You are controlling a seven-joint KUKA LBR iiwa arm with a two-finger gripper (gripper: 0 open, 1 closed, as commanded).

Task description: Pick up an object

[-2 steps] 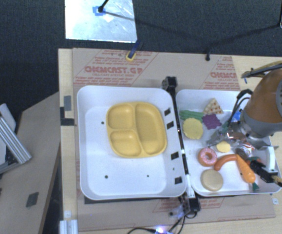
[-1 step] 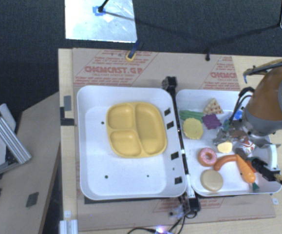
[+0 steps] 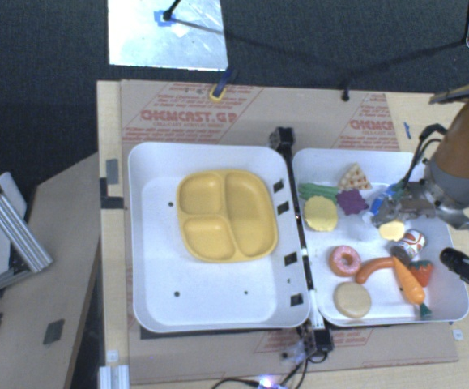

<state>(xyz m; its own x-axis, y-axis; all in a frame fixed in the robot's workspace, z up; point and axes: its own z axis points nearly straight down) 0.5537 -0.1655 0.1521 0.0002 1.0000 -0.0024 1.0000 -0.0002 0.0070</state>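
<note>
Toy foods are gathered in the right bin [image 3: 461, 302], one of two shallow white bins set side by side on the counter [image 3: 177, 108]. Along the far side of that bin a green leafy piece [image 3: 317, 190], a triangular cracker-like wedge [image 3: 352, 176] and a purple piece [image 3: 351, 202] are seen close together, with a round yellow piece [image 3: 321, 214] just in front of the green one. Nearer the front, a pink doughnut [image 3: 346, 259] lies beside an orange sausage [image 3: 372, 267], a carrot [image 3: 407, 282] slants toward the front right corner, and a tan biscuit [image 3: 352, 300] rests by the front wall. A small pale yellow piece [image 3: 392, 231] and a little red and white ball [image 3: 413, 240] are placed near the middle right. The grey arm [image 3: 465, 164] is reached in from the right, and its claw [image 3: 390, 210] is positioned low over the bin, just above the pale yellow piece and beside the purple one. Whether the claw is released or clenched cannot be told, and nothing is seen between its tips. In the left bin [image 3: 149, 298] a yellow divided plate [image 3: 222, 215] with three sections is laid near the centre.
</note>
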